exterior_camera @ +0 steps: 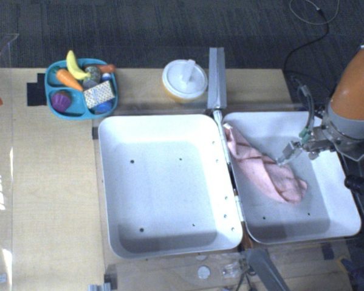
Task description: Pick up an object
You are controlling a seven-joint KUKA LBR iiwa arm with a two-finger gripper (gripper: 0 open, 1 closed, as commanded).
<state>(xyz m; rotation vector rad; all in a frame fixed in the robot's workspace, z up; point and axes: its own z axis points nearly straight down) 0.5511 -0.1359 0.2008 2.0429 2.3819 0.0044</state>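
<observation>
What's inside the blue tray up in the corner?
The blue tray holds toy food: a banana, a carrot, something purple and a speckled block. Whatever lies under them is covered.

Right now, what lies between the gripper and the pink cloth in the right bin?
Nothing: in the camera view the gripper tip sits at the pink cloth's upper edge, inside the right bin.

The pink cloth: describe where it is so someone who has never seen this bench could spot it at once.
Of the two white bins, take the right bin, the one the arm reaches into. The pink cloth lies crumpled in its left half, running from the top-left corner diagonally toward the middle. It is the one soft, pink thing in either bin.
</observation>
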